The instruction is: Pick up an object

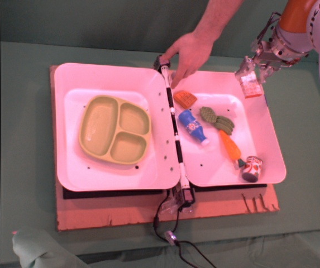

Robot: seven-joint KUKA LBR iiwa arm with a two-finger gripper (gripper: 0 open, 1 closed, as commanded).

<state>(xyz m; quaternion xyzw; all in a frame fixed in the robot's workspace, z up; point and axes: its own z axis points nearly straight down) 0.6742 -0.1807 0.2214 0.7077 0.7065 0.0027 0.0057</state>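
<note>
My gripper hangs over the far right rim of the right bin, above and apart from the objects inside. In that bin lie an orange waffle-like piece, a blue bottle on its side, a green bumpy toy vegetable, an orange carrot and a small red-and-white can at the near right corner. None of them touches the gripper.
A person's hand reaches in from the top, over the far end of the divider between the bins. The left bin holds a yellow-green divided plate. Cables trail off the bench front.
</note>
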